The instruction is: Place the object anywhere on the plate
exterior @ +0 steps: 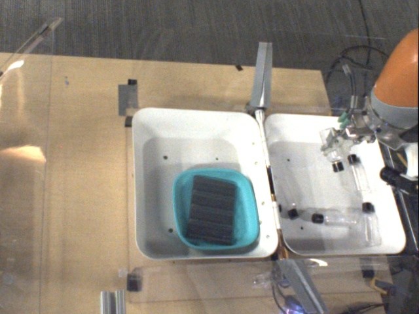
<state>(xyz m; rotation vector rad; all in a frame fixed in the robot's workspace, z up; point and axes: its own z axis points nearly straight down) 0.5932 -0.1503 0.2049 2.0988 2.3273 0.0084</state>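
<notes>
Left white bin (150, 175) holds teal plate (247, 205) bearing dark ridged object (211, 209).

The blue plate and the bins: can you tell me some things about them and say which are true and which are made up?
1. The blue plate sits in the left bin. True.
2. A dark ridged block lies on the plate. True.
3. The plate is red. False: it is turquoise blue.
4. The tool hangs over the left bin. False: it is over the right bin.
5. The block lies in the right bin. False: it is in the left bin, on the plate.
</notes>
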